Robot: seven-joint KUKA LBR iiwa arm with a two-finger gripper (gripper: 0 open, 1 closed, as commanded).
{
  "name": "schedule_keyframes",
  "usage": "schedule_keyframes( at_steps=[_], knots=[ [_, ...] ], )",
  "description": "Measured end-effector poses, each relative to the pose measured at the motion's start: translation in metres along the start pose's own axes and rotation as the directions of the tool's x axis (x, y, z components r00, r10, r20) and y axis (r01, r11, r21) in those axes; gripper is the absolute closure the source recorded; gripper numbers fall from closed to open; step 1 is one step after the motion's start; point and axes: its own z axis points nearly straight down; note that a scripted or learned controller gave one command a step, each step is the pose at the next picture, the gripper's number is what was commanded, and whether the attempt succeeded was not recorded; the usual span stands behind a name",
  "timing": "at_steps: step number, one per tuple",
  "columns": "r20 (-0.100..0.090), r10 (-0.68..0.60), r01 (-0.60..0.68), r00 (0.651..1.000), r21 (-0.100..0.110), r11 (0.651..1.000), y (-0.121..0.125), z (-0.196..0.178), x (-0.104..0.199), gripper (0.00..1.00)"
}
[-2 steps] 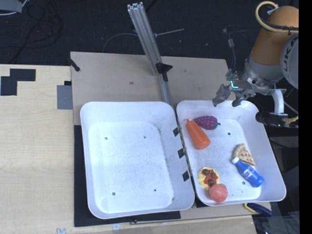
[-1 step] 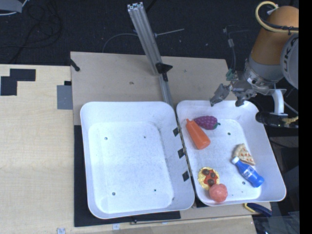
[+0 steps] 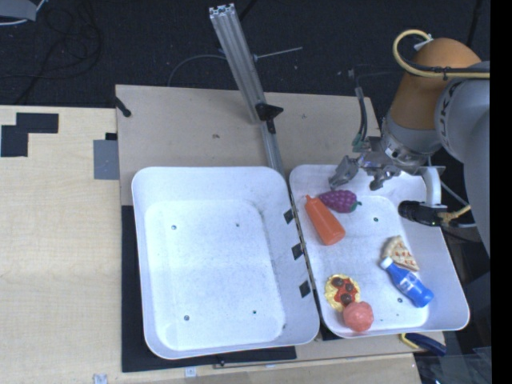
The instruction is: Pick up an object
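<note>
The bunch of purple toy grapes [image 3: 340,200] is lying near the back of the right bin [image 3: 448,294], its tip touching or nearly touching the orange toy carrot [image 3: 324,221] that is slanting away toward the divider side. It looks to me like the nearest candidate for the pick, since the gripper [image 3: 364,176] is hanging just behind and slightly to the right of it, over the bin's far rim. The two fingers are standing spread apart, one reaching toward the grapes and the other pointing off toward the arm's side, and nothing is sitting between them. I would judge the arm is lining up for a descent and not yet grasping.

Moving outward, the other toys are lying well apart along the near half of the same bin: a pizza slice [image 3: 399,254] just beside a blue bottle [image 3: 410,285] on the right, a small round pastry with red topping [image 3: 342,290] and a pinkish-red ball-like fruit [image 3: 358,316] touching or almost touching it at the front. The carrot is the likely nuisance, since a finger coming down on the grapes' left could catch it.

The left bin [image 3: 160,214] is sitting alongside, joined by black clips [image 3: 298,250] down the middle seam. An aluminium rail [image 3: 244,78] is running from the back of the bench toward the gap between the bins, passing left of the gripper, and it does not seem to be blocking the approach
</note>
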Motion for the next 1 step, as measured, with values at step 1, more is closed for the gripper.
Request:
schedule_keyframes(
  at_steps=[1],
  knots=[
    [0.0, 0.001, -0.001, 1.0, -0.001, 1.0, -0.0032, 0.0444, 0.0054, 0.0]
  ],
)
